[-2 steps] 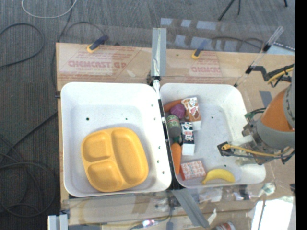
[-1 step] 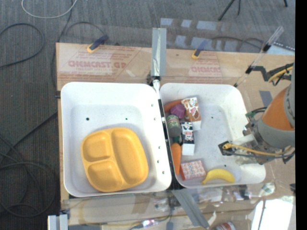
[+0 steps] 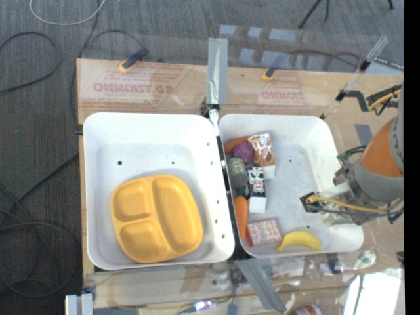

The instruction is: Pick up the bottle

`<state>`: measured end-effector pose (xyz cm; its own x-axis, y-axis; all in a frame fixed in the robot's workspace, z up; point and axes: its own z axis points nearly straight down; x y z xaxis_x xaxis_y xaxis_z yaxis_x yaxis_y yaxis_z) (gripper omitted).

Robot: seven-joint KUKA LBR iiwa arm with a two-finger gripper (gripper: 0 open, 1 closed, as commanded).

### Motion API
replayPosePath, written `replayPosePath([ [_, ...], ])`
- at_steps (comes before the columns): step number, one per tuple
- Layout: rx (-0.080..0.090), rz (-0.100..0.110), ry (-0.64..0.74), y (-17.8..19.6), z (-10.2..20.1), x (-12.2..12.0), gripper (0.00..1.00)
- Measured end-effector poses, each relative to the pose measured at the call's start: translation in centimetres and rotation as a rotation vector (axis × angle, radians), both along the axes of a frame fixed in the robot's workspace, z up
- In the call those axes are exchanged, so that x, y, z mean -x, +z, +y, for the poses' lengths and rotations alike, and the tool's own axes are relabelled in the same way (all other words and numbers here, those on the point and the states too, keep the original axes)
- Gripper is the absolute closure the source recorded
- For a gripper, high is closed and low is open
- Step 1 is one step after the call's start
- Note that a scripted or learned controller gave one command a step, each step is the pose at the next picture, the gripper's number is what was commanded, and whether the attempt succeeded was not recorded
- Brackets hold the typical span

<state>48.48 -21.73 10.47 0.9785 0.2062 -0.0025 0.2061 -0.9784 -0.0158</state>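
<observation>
In the camera view, the grey arm with the orange band (image 3: 386,155) reached in from the right, and its gripper (image 3: 349,199) was over the right edge of the right shallow white bin (image 3: 308,133). Whether the gripper was spread or pressed together, I could not tell; nothing was seen in its grasp.

The small dark bottle with a greenish part (image 3: 236,172) was in the right bin, close to its left wall and well apart from the gripper. Just above it was a purple rounded thing (image 3: 242,151), and beside that a small printed carton in white and orange (image 3: 262,148). To the right of the bottle, touching or nearly touching it, stood a little black-and-white carton (image 3: 256,180), with a plain white block (image 3: 258,204) under it. An orange carrot (image 3: 241,216) lay along the same wall below the bottle. Near the lower edge of this bin were a red-and-white patterned box (image 3: 263,231) and a yellow banana (image 3: 300,241), side by side.

The left shallow white bin (image 3: 131,133) carried a yellow plastic plate with three compartments (image 3: 156,216), towards its lower part.
</observation>
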Motion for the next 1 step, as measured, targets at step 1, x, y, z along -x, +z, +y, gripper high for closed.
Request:
replayPosePath([
  [1, -0.004, 0.006, 0.001, 0.71, 0.13, 0.12, 1.0],
])
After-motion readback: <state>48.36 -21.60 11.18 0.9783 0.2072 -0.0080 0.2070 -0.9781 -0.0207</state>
